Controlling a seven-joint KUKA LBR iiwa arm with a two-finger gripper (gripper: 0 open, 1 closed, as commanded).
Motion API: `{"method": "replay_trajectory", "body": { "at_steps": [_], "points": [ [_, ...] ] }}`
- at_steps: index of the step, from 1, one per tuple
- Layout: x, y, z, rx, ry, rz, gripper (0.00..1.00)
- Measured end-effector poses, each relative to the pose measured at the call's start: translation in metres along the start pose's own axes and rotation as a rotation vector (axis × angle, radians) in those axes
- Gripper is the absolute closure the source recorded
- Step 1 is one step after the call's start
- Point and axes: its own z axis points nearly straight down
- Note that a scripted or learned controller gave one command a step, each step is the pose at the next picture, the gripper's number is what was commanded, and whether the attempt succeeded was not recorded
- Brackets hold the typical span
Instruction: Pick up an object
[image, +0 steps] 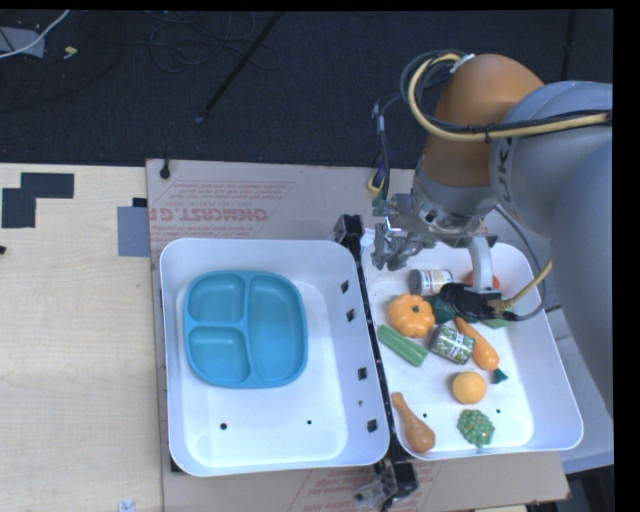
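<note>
The gripper (400, 243) hangs over the far left corner of the right bin (545, 400); whether it is open or closed cannot be told from here. Just beside it in that bin lie a small tin (432, 281), an orange pumpkin (411, 315), a green cucumber (402, 346), a carrot (478, 346) and other toy foods. The left bin (260, 420) holds a blue divided plate (246, 329). Both bins rest on cardboard (240, 205) over a pale wooden table (70, 360), with dark carpet (150, 90) beyond.

Grey arm (560, 170) reaches in from the right, tool (400, 245) lowered.
</note>
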Motion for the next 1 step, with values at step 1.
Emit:
{"method": "replay_trajectory", "body": {
  "at_steps": [1],
  "points": [
    [0.012,0.0012,0.0134,0.003,0.0,-0.002,1.0]
  ]
}}
